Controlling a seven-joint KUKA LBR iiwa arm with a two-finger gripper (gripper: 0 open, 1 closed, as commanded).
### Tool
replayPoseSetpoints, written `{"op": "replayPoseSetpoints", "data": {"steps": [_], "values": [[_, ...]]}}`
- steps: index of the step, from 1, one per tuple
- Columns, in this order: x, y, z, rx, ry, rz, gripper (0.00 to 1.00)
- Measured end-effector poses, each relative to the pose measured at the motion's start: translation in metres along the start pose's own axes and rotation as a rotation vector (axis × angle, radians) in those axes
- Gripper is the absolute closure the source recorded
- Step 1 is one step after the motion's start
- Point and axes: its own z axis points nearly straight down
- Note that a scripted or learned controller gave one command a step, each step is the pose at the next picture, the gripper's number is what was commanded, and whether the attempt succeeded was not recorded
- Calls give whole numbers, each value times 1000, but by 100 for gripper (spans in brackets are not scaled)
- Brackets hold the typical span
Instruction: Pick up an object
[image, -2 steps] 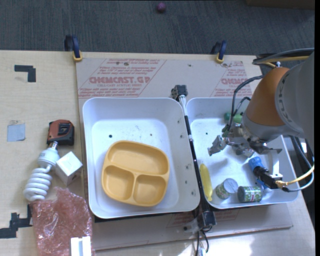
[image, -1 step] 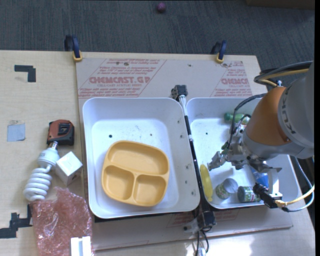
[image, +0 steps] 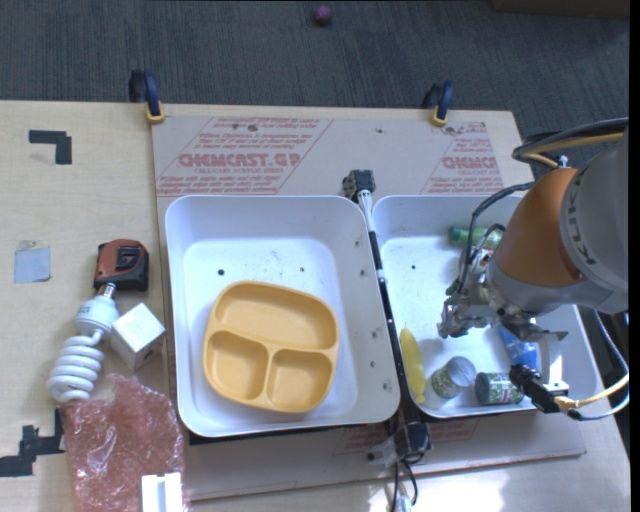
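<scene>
- camera view: gripper (image: 462, 322) low in the right bin (image: 420, 250), over bare floor; cannot tell how its jaws stand.
- in that bin: banana (image: 411, 366) at the left wall, jar (image: 453, 378) and green bottle (image: 496, 388) near the front.
- left bin (image: 190, 300) holds a yellow tray (image: 270, 345).

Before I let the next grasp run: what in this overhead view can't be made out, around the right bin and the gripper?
- Gripper: its tip is a dark blur under the wrist, so any hold is unreadable.
- Green object at the right bin's far wall: mostly hidden by the arm; its type is unclear.
- Blue item: part covered by the gripper body.
- Small bottle: label too small to read.
</scene>
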Motion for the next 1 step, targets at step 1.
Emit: {"op": "replayPoseSetpoints", "data": {"steps": [1], "values": [[0, 0, 0, 0, 0, 0, 0]]}}
